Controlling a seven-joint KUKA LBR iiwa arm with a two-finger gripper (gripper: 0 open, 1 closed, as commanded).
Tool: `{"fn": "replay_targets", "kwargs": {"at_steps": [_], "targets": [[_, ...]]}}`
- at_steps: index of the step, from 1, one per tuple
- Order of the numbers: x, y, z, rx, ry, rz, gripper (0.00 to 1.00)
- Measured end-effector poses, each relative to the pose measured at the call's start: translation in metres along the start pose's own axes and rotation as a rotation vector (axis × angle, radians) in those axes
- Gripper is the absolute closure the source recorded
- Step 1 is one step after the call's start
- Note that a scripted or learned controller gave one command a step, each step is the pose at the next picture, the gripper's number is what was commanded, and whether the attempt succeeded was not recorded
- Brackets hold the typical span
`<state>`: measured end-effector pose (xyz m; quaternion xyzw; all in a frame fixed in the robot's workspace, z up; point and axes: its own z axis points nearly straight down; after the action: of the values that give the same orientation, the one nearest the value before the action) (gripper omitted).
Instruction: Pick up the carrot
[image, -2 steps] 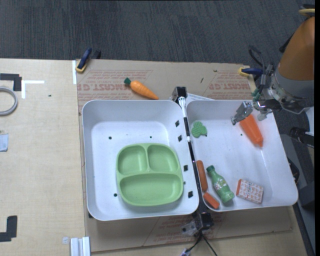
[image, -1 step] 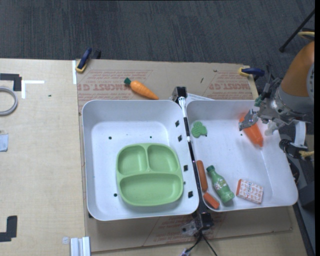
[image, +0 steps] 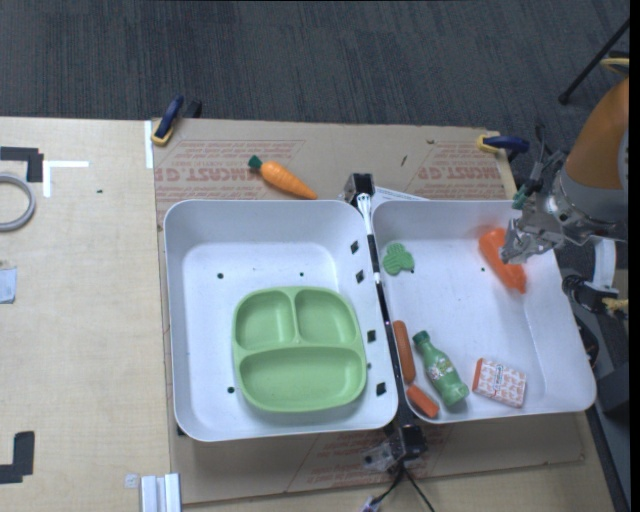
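A carrot (image: 283, 178) with a green top lies on the brown cardboard behind the left bin (image: 190, 300), outside both bins. My gripper (image: 519, 247) hangs at the far right of the right bin (image: 560, 380), directly over an orange, carrot-like piece (image: 499, 259) by that bin's right wall. The gripper overlaps this piece's upper end, and I cannot tell whether it touches it. The carrot on the cardboard is far to the left of the gripper.
A green divided plate (image: 298, 348) fills the left bin. The right bin holds a green leafy piece (image: 398, 259), a sausage (image: 403, 350), a green bottle (image: 441, 370), a small red-orange item (image: 423, 402) and a patterned packet (image: 499, 382). Blue clamps (image: 168, 118) hold the cardboard.
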<state>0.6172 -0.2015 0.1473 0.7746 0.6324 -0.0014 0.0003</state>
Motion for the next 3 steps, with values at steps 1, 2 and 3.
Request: {"fn": "replay_targets", "kwargs": {"at_steps": [1,2,3], "targets": [[0.000,0.000,0.000,0.000,0.000,0.000,0.00],[0.000,0.000,-0.010,0.000,-0.001,-0.003,1.00],[0.048,-0.131,0.055,0.000,0.003,-0.043,1.00]]}}
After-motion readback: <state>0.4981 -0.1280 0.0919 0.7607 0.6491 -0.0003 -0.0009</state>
